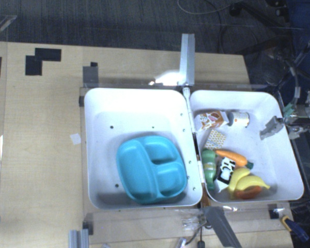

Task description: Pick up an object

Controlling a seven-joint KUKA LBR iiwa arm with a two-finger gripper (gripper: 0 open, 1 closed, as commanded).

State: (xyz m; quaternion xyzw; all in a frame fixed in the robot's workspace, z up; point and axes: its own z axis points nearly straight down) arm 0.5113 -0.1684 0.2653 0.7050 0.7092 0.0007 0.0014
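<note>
The right bin (pixel 279 190) holds a heap of small objects. At its back lie a printed snack packet (pixel 211 120) and a small white container (pixel 239 119). Nearer the front sit a checked pouch (pixel 215 138), an orange carrot (pixel 232 156), a green bottle (pixel 209 167), a black-and-white item (pixel 226 170), a yellow banana (pixel 245 180) and a red-orange piece (pixel 246 192). My gripper (pixel 272 127) hangs at the bin's right wall, over bare floor, well to the right of the objects. Nothing is seen in it.
A blue divided plate (pixel 152 168) lies in the left bin (pixel 101 118). A metal post (pixel 188 61) stands behind the wall between the bins. Cables and dark equipment (pixel 294 61) crowd the far right, behind the arm.
</note>
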